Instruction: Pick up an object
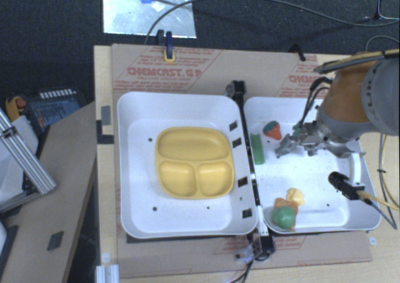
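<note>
One target candidate: carrot toy (272, 129) in right bin (315, 213), just left of gripper (289, 144). I can't tell gripper state. Approach step; next I'd align over carrot, descend.

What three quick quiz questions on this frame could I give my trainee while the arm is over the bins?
1. True or false: the yellow divided tray lies in the left bin.
2. Which item lies nearest the gripper? A) the green block by the divider B) the orange and green toy C) the green ball
3. Fill in: the green ball and the yellow pieces beside it sit near the right bin's ____ edge, as the camera sees it.

Key: 1 true. 2 B. 3 bottom.
</note>
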You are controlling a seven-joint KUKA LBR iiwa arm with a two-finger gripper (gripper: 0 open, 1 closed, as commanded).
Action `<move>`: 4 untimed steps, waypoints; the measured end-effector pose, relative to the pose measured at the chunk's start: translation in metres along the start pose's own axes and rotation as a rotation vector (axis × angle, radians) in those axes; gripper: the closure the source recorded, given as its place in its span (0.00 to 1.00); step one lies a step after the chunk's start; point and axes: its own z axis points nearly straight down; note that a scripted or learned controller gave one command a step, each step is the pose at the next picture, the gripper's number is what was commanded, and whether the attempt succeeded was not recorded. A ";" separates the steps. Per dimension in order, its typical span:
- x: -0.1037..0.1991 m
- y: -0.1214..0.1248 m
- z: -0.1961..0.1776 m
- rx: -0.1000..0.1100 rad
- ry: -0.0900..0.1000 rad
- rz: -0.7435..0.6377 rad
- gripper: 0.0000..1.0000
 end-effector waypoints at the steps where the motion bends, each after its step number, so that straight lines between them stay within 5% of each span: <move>1: -0.001 0.000 -0.011 0.000 -0.001 0.000 1.00; 4: -0.005 -0.006 -0.161 -0.002 -0.001 -0.003 1.00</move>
